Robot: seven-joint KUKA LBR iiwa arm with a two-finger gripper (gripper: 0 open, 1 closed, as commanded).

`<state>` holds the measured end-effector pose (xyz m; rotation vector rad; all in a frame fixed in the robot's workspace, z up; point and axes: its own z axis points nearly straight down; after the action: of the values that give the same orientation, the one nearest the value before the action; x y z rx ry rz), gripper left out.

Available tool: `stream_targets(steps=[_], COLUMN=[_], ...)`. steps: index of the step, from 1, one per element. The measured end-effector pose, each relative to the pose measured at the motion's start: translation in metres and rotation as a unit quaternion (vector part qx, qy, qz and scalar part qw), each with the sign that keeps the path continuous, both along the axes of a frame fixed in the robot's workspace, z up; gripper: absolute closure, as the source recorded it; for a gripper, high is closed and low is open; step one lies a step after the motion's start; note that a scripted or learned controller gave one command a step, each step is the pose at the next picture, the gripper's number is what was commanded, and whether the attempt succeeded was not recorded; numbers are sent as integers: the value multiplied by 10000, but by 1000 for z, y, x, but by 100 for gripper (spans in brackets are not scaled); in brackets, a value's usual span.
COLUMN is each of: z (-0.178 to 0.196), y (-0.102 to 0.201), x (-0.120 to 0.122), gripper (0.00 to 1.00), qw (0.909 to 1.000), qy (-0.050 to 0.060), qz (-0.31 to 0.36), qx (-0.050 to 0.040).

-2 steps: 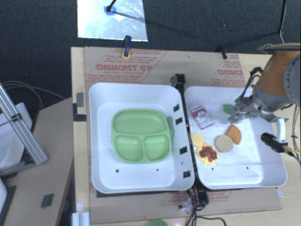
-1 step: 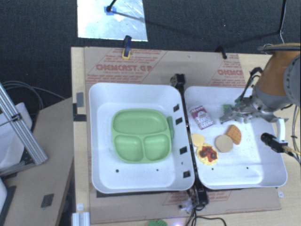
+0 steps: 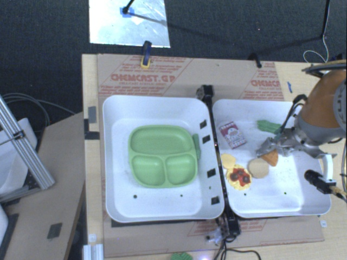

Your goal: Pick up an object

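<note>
1. Two white bins side by side: left bin (image 3: 116, 161) holds a green divided tray (image 3: 162, 156); right bin (image 3: 287, 196) holds the loose pieces.
2. Gripper (image 3: 267, 148) low over the middle of the right bin — whether it is open or clamped, cannot tell.
3. Orange wedge (image 3: 270, 158) sits right at the tip, touching or just under it; the likeliest target, though no hold is visible.
4. Risk — crowding. Beige round (image 3: 258, 168) touches the wedge's near side; a closing grip could shove it or catch both.
5. Risk — a tapered wedge may squirt out sideways.
6. Green piece (image 3: 269, 126) lies just beyond; red packet (image 3: 232, 134) and red-yellow item (image 3: 239, 177) to the left, clear of the tip.
</note>
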<state>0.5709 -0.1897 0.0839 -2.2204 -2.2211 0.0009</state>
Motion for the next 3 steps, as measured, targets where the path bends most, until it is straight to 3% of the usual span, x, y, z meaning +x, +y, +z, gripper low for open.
stream_targets(steps=[1,2,3], z=[11,1,0], y=[0,53,106], x=[2,58,-17], gripper=[100,100,100], qw=[10000,10000,10000], qy=[-26,-34,18], qz=[5,36,9], qx=[-7,-6,13])
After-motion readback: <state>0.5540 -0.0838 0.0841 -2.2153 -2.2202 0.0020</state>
